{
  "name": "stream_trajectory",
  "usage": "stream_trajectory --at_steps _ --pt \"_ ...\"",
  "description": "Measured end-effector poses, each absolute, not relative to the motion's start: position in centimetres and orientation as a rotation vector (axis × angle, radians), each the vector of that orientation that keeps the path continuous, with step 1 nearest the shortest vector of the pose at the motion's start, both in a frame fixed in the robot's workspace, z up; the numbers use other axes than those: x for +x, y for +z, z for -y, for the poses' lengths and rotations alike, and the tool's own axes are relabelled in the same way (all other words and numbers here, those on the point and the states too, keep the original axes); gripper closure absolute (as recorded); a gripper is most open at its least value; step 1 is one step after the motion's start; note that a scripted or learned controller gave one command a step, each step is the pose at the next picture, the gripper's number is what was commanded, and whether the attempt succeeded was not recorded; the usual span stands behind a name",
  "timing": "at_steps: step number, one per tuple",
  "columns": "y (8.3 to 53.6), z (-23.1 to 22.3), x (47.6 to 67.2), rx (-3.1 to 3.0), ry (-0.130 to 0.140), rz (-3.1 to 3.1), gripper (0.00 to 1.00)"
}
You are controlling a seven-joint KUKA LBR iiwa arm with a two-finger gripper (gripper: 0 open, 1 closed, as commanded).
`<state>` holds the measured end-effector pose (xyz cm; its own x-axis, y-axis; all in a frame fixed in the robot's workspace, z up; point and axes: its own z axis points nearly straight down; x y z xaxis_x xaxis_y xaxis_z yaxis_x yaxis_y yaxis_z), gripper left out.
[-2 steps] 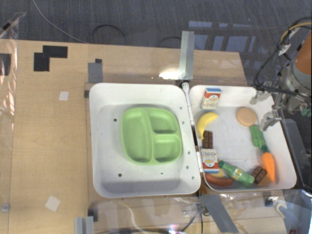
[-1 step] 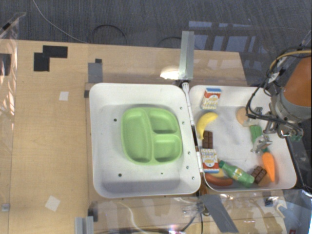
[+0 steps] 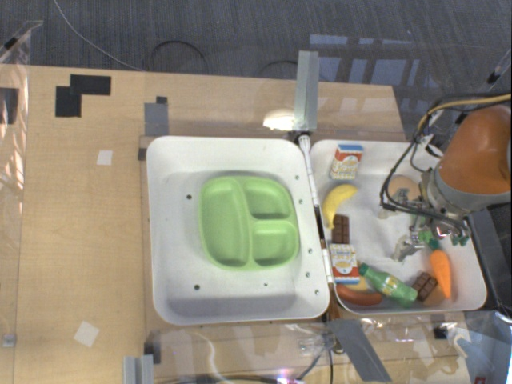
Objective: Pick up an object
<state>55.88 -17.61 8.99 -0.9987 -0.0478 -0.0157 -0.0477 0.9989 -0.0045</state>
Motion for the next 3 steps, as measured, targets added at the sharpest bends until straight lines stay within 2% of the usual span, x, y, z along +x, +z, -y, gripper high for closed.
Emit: stream_trajectory --at_steps 1,2,3 --pt "10.5 17.5 56.4 -0.087 -0.012 -3.108 1.00" --pt "25.9 20.1 59.7 -0.232 -0.013 -3.111 1.00" --pt "32.5 12.6 65.8 0.321 0.003 -3.111 1.00"
